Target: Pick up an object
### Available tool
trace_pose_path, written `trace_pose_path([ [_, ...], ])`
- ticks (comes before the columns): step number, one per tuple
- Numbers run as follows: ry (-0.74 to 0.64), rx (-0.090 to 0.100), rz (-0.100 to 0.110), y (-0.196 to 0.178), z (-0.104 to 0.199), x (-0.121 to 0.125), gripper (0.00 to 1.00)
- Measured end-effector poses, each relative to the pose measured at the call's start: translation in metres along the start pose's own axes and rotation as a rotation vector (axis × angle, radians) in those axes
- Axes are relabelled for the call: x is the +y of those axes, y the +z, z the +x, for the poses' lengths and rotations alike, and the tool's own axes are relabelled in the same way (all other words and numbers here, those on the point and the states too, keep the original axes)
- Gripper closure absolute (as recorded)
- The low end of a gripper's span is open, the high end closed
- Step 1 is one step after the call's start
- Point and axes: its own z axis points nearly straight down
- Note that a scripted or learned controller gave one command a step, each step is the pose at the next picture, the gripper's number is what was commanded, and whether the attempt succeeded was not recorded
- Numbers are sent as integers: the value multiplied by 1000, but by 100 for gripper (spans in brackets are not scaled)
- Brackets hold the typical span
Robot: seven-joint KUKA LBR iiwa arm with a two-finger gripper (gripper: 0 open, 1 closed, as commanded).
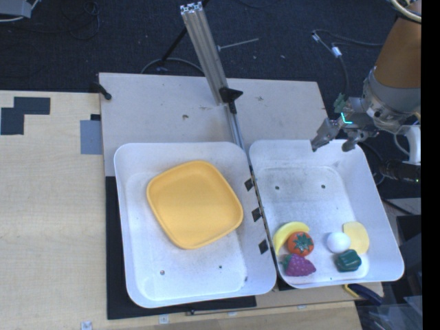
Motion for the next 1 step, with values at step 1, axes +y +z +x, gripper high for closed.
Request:
trace_pose_path([
  [1, 0, 0, 0, 0, 0, 0, 0],
])
